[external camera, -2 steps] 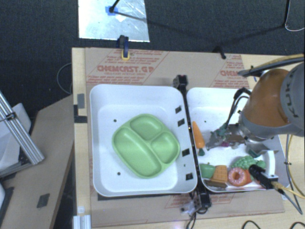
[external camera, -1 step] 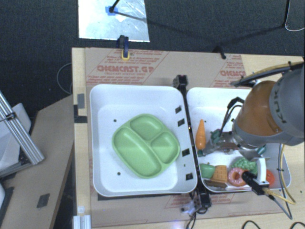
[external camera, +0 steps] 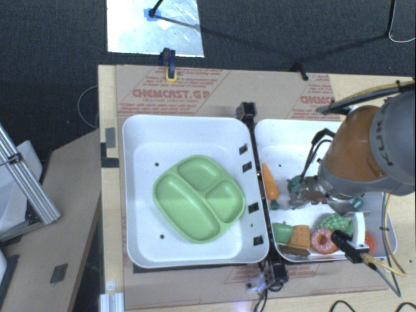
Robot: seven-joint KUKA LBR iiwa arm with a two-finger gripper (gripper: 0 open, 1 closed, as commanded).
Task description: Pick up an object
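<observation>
2 white bins sit side by side on the bench. Left bin (external camera: 140,174): holds 1 green divided plate (external camera: 198,197) with 3 compartments, lying flat near the middle.

Right bin (external camera: 286,138): the arm (external camera: 370,151) reaches in from the right, orange band above the wrist. Gripper (external camera: 300,192) is low over the middle of the bin; cannot tell how its jaws stand, and nothing can be made out between them.

Objects in the right bin: orange carrot (external camera: 270,182) along the left wall, just left of the gripper. Along the near wall, left to right: green piece (external camera: 282,231), tan block (external camera: 299,238), pink donut (external camera: 321,241), green leafy item (external camera: 337,223) just beyond the donut.
</observation>
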